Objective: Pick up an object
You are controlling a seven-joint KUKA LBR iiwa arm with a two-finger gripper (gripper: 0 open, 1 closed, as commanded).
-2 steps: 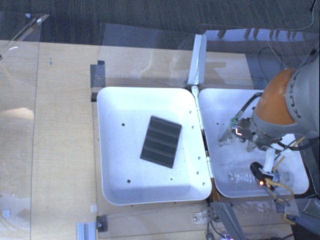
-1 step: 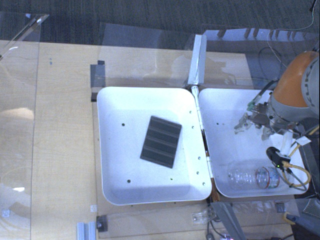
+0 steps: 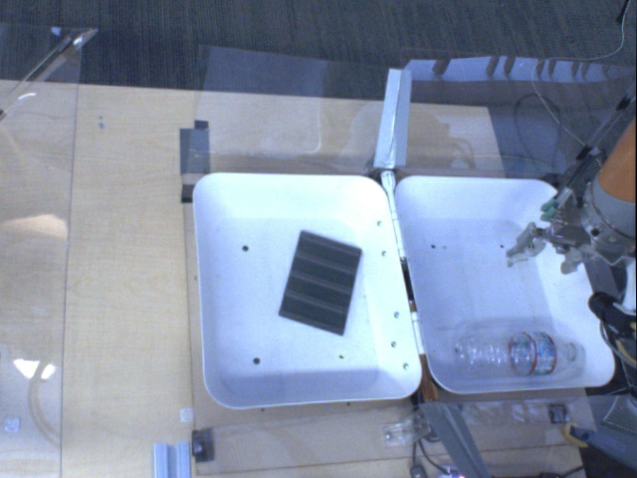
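Beside the right bin (image 3: 438, 207), at its far right rim: gripper (image 3: 542, 245) hovering over the white floor, nothing between the fingers; whether the jaws are standing wide or narrow, impossible to tell at this size. Toward the near edge of the same bin, well apart from the gripper: clear plastic bottle (image 3: 513, 353) lying on its side, label band around the middle, cap end pointing away from the divider. Across the divider from the right bin, in the left bin (image 3: 214, 267): dark ribbed slab (image 3: 320, 282) lying flat and slightly turned, near the middle of the floor. Judging the bottle as the nearer candidate: looking empty, so probably light, thin-walled, likely giving under squeeze, smooth and liable to roll or squirt out sideways. Favouring a hold across the barrel at the label band, fingers straddling the round body square to its long axis, closing gently. Judging the slab as stiff and low; offering only thin edges, so needing fingers down against the floor on its two long sides.
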